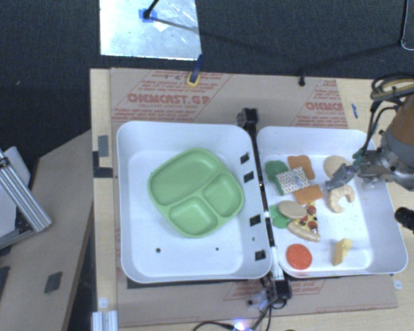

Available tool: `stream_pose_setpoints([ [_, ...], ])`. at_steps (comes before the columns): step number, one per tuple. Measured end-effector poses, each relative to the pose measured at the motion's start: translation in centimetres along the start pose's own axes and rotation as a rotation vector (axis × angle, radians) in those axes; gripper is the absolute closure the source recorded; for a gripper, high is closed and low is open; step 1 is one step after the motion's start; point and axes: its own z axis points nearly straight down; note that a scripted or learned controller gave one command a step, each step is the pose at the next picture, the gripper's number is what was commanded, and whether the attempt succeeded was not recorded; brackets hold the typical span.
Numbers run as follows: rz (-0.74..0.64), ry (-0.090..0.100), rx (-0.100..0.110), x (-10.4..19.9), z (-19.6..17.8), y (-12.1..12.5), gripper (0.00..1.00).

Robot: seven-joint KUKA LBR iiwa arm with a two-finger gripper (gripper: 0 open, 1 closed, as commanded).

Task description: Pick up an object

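By the right bin's [393,254] far right edge, the gripper [339,177] hovers empty right above a pale croissant-ish piece [341,198], which sits just toward the near edge. Can't tell its grip state.

Two white bins are being shown side by side on the bench. In the left bin [134,254] a green divided plate [195,192] is lying. In the right bin [386,250] toy foods are being kept: a pizza slice [304,227], a red disc [299,256], a yellow piece [341,251]. The gripper [339,176] is being positioned just above a pale croissant-like piece [341,198].
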Motion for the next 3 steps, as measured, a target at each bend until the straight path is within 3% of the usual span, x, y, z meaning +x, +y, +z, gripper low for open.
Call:
stream_pose_setpoints([
  [2,0.0,0.0,-0.003,0.0,9.0,1.2,0.0],
  [3,0.0,-0.001,-0.011,0.0,7.6,1.4,1.0],
])
